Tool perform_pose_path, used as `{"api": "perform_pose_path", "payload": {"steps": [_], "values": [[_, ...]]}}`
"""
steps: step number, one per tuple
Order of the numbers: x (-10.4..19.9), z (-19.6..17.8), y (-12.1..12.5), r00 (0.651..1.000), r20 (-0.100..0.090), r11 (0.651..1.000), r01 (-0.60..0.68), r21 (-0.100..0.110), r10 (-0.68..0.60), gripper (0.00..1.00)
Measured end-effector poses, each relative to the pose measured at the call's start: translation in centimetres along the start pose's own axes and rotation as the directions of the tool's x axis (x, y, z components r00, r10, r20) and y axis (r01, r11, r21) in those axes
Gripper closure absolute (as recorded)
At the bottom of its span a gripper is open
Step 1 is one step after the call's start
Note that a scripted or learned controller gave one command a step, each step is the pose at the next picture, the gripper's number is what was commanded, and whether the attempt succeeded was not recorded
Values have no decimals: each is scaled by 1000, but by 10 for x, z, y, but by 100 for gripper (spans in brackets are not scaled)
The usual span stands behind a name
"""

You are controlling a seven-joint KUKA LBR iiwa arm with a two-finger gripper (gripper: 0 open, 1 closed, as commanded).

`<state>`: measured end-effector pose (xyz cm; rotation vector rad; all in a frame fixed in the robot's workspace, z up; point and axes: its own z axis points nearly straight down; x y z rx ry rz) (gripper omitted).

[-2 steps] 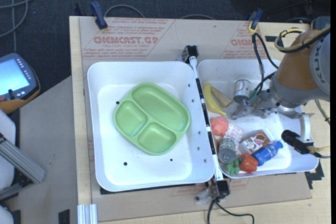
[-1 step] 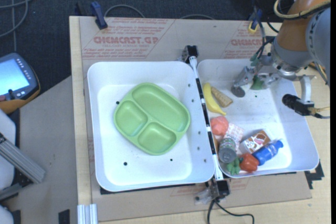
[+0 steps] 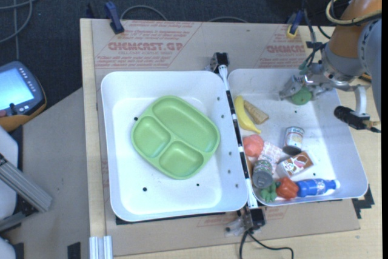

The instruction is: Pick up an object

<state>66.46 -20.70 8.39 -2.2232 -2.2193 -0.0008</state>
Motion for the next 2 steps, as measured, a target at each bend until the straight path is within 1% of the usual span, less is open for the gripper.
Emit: {"api": "perform_pose_path", "payload": {"steps": [1,2], "values": [[2,-13,1,1000,4,1000,4,-4,-4,100],[70,-3,1,1000,4,1000,5,8,-5,100]]}}
